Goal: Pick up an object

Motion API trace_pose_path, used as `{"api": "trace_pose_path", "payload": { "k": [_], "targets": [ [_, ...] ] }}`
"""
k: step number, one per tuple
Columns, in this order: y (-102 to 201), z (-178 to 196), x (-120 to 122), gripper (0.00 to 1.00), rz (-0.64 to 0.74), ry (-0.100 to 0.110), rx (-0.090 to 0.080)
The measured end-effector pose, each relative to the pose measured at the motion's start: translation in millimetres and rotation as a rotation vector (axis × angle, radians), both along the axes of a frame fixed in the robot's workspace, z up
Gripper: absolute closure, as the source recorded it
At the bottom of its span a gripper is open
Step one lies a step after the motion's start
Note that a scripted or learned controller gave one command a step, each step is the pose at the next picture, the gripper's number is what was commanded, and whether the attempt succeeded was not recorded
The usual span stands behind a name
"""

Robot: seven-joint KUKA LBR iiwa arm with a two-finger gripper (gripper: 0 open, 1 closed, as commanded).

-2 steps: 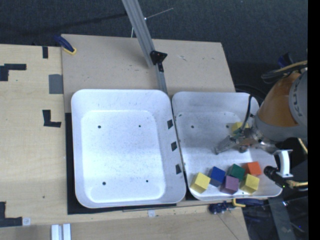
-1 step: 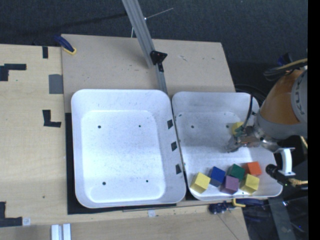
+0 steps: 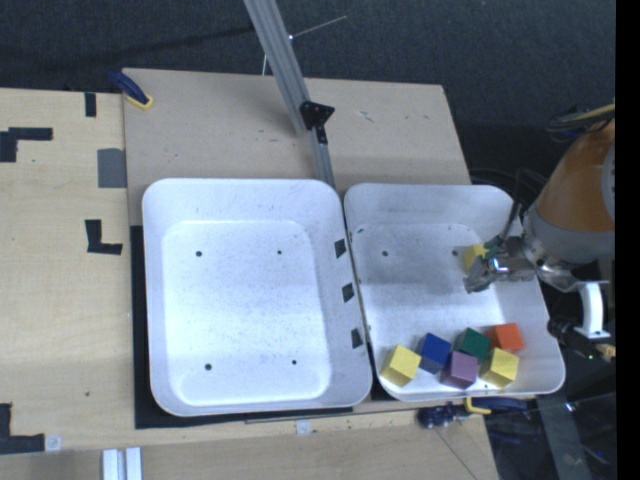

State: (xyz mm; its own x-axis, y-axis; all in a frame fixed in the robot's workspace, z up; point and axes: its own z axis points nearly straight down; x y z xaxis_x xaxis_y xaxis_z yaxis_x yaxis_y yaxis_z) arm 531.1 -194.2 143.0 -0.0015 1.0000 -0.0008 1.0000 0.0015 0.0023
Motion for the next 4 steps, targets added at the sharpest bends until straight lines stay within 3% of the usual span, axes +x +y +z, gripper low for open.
{"api": "trace_pose_path", "payload": {
  "k": [2,4],
  "targets": [
    [3.3,102.8,-5.6,1.00,0.000,-0.003,-0.001],
    [121.3,102.7,18.4,1.00,0.007,0.002,0.003]
  ]
}}
